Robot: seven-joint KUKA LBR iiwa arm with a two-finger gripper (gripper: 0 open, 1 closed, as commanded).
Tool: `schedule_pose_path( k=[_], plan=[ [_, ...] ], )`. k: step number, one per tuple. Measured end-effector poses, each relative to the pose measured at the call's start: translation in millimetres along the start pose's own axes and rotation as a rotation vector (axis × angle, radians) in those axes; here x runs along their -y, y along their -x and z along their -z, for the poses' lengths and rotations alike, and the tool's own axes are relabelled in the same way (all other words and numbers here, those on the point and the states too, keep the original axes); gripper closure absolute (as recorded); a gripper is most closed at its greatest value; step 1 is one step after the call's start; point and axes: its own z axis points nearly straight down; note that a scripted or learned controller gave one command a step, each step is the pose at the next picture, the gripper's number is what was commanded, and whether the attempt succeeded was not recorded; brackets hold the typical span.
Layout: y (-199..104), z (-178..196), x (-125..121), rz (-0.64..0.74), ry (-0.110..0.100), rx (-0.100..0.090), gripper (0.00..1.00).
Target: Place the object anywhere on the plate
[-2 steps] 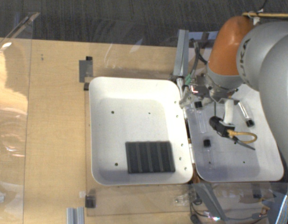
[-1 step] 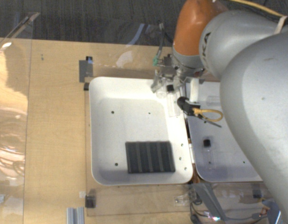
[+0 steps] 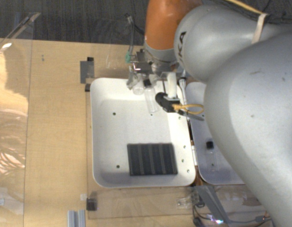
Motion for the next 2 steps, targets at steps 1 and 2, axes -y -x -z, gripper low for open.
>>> schedule_pose_path(
  k=[1,2],
  plan=[
    [-73.5,-99.7,9.0,-0.214,-0.008,0.0,1.0],
    [-59.4,-109.7,0.0,0.134,0.007,-0.011,1.0]
  ],
)
